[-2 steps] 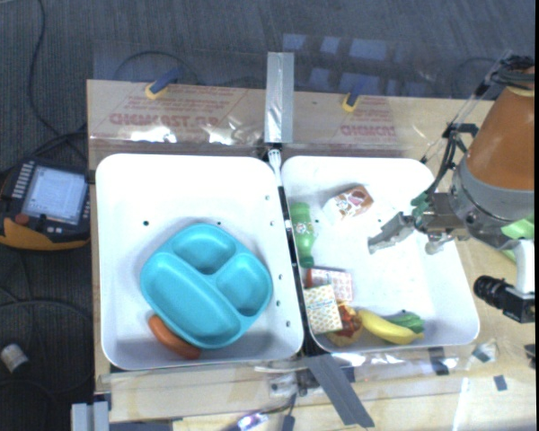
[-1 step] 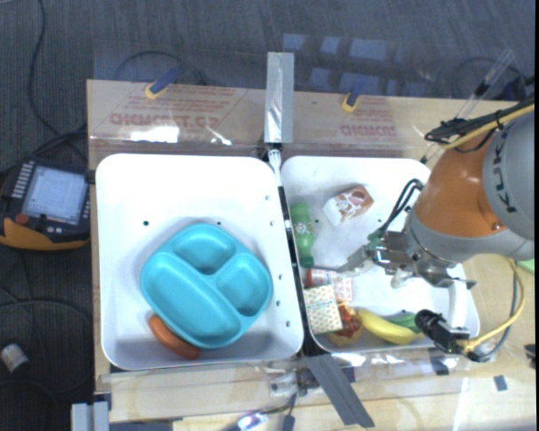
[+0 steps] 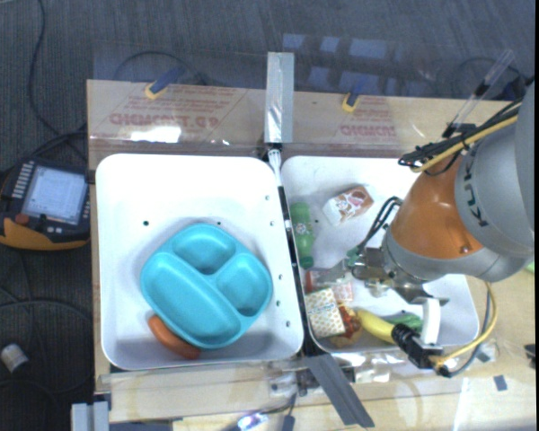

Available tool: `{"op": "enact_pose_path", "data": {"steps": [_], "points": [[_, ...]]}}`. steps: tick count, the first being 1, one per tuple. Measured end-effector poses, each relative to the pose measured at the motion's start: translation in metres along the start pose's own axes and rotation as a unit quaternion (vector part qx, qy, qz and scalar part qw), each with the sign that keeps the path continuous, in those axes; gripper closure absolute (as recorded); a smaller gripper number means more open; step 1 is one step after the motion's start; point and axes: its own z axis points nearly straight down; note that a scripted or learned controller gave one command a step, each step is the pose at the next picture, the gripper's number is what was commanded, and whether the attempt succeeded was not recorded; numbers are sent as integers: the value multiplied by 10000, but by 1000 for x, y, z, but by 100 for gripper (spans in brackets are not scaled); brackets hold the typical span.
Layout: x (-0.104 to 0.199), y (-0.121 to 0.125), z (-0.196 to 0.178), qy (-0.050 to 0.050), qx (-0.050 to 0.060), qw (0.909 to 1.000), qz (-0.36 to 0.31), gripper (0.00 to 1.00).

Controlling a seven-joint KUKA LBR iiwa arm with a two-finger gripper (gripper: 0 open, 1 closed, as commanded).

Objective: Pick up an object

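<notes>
**Arm low over the right bin, clutter along its left and front**

We start with the bench [image 3: 189, 119], a brown board carrying two white bins side by side; the left bin [image 3: 126, 196] holds a big teal divided plate [image 3: 207, 281], tilted toward the front, with an orange object [image 3: 166, 335] poking out from under its front-left edge; the right bin [image 3: 377, 173] has the arm in it.

We see the arm [image 3: 494, 196] coming in from the right, grey body, orange band [image 3: 436, 214] above the wrist, yellow and black cables trailing over it; the gripper [image 3: 377, 272] sits low in the middle of the right bin, close to the items there; we cannot tell whether it is parted or closed, the wrist hides it, and we see nothing held.

Possible pick targets, all in the right bin: a yellow banana-like item [image 3: 377, 323] near the front, just below the gripper; a patterned packet [image 3: 323, 311] at front left, touching a red-brown piece [image 3: 348, 323]; a green bottle [image 3: 301, 233] along the left wall; a white and red wrapper [image 3: 348, 203] toward the back, well apart from the rest.

Off the bench at left, a handheld screen unit [image 3: 40, 205] lies on the dark carpet.
</notes>
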Motion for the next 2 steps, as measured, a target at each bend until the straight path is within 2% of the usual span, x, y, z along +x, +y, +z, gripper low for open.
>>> {"op": "enact_pose_path", "data": {"steps": [1, 2], "points": [[0, 0, 0, 1, 2, 10000, 1, 0], [6, 51, 2, 11, 46, 9916, 1291, 0]]}}
